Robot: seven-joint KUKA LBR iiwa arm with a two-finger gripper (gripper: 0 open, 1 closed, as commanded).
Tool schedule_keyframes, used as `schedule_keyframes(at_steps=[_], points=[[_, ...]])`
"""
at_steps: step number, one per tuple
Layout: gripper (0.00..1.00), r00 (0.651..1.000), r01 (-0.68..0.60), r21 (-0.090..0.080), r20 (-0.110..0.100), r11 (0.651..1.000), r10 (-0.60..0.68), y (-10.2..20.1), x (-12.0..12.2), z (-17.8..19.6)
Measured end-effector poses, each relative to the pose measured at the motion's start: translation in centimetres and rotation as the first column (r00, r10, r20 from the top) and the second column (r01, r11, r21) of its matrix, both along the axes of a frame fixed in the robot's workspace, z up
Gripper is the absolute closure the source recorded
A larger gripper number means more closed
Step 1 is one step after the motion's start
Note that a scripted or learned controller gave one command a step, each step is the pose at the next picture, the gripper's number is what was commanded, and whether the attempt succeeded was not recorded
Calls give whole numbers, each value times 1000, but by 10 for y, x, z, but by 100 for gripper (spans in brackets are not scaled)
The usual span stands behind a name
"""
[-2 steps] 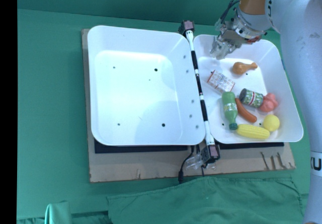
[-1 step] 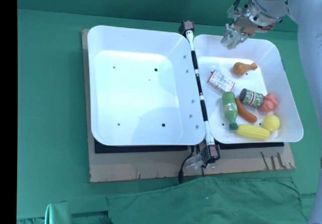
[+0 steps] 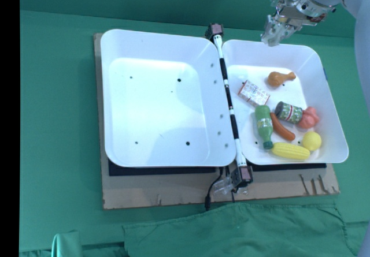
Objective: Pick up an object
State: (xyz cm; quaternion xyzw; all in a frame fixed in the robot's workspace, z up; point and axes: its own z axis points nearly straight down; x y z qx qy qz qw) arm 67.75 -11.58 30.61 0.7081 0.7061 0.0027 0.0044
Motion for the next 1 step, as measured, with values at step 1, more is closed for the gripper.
schedule_keyframes(at_steps=[1], points=[[100, 1000, -1, 0, 1, 1000, 1, -3, 3, 47]])
